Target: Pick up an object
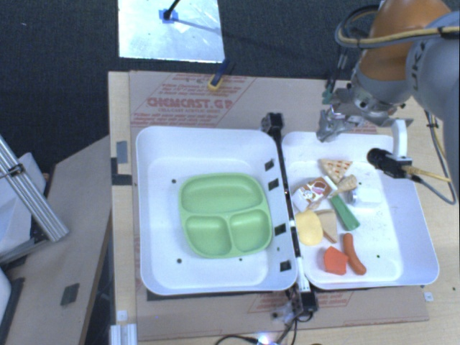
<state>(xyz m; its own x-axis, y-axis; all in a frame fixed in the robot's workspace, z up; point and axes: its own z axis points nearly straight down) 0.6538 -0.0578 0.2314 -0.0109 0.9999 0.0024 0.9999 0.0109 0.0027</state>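
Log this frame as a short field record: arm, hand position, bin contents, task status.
arm: grey arm with orange band, reaching in from the right
hand: hand above the far edge of the right bin, nothing seen between its fingers
left bin: left bin holds a green divided tray
right bin: waffle-like wedge, green stick, yellow piece, sausage, orange-red piece, other small toy foods
task status: no object picked up yet
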